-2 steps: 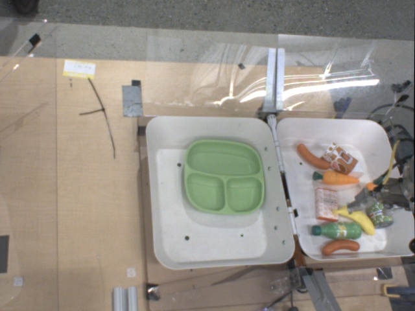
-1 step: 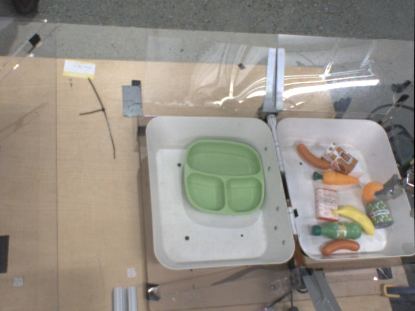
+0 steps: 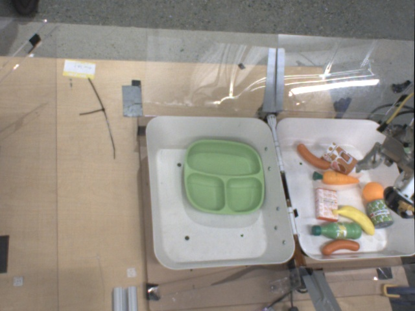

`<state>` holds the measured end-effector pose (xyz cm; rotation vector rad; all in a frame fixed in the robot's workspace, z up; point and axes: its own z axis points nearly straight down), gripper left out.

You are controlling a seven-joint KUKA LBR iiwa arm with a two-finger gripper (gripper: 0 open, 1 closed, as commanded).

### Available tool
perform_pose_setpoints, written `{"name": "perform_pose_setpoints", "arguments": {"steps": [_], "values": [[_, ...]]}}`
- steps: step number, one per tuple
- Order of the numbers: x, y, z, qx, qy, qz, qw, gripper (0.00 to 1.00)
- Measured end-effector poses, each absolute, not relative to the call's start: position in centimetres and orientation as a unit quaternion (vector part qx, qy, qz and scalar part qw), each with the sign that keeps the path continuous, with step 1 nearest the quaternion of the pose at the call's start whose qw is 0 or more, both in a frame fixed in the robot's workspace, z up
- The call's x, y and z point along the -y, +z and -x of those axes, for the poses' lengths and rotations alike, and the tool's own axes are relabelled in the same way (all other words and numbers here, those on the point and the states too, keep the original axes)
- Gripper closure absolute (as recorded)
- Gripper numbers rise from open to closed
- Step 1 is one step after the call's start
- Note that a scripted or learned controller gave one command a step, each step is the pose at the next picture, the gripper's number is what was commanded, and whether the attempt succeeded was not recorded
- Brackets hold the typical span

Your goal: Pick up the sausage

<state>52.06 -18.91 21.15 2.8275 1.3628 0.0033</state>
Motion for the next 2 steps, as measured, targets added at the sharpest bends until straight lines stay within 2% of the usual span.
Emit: {"name": "perform_pose_setpoints", "arguments": {"steps": [1, 2], "values": [[12.8, 17.9, -45.8, -0.420, 0.0004, -0.908, 0.000, 0.00], [10.9, 18.0, -57.8, -0.383, 0.0003, -0.924, 0.001, 0.00]]}}
